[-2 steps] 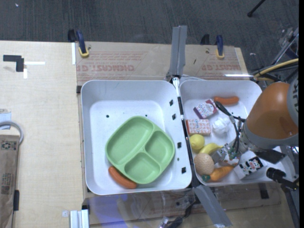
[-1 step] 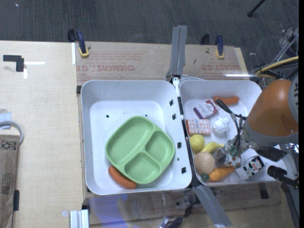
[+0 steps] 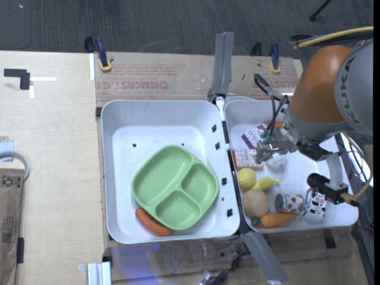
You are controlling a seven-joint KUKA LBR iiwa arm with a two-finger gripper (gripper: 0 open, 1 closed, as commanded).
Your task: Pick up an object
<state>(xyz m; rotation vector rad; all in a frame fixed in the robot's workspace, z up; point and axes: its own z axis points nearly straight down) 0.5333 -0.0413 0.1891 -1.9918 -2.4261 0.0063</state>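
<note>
Claw (image 3: 268, 153) and wrist hung low over the right bin (image 3: 344, 219), reaching in from the right beneath the arm's orange band; whether it was clenched or released could not be told, and nothing was seen gripped in it. Just beneath and left of it lay a small red-and-white printed packet (image 3: 244, 157), with a second pink-and-white packet (image 3: 254, 136) a little farther back. Nearer the front of that bin sat a lemon (image 3: 246, 177), a banana (image 3: 266, 183) beside it, a tan round fruit (image 3: 256, 203), a carrot (image 3: 276, 219) along the front wall, a spotted cup (image 3: 288, 203) on its side and a black-and-white cow-patterned mug (image 3: 316, 206). The left bin (image 3: 119, 123) held a green divided plate (image 3: 175, 187), with an orange-red sausage-shaped toy (image 3: 153, 222) touching its front edge. Both bins rested on a pale wooden surface (image 3: 47, 135).
</note>
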